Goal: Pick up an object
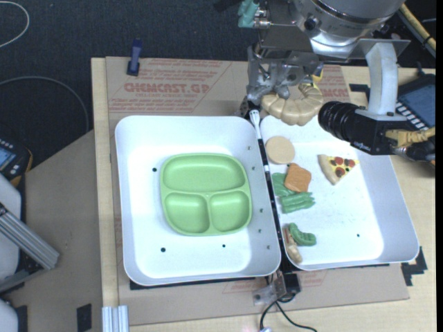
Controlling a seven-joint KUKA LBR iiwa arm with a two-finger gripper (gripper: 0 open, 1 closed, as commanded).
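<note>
Arm: the grey KUKA arm (346, 5) entered from 1 o'clock and hung over the far edge of the right bin.
Claw: the claw (282, 88) sat at 12 o'clock of the right bin, right above the pale croissant; whether it was open or closed, I cannot tell, since the metal parts blurred together there.
Croissant: a pale beige, ridged toy croissant (294, 107) lay in the far-left corner of the right bin, touching or just under the claw.
Left bin: a shallow white bin (131, 185) held a light-green plastic divided plate (205, 192) near its middle.
Right bin: a shallow white bin (374, 220) carried the remaining toys.
Biscuit: a round tan disc (280, 149) lay at 6 o'clock of the croissant.
Toast: an orange-brown square piece (298, 178) rested against green bean pods (292, 196).
Pizza: a yellow wedge with red spots (336, 167) lay at 3 o'clock of the toast.
Table: brown cardboard sheet (173, 81) under both bins.
</note>
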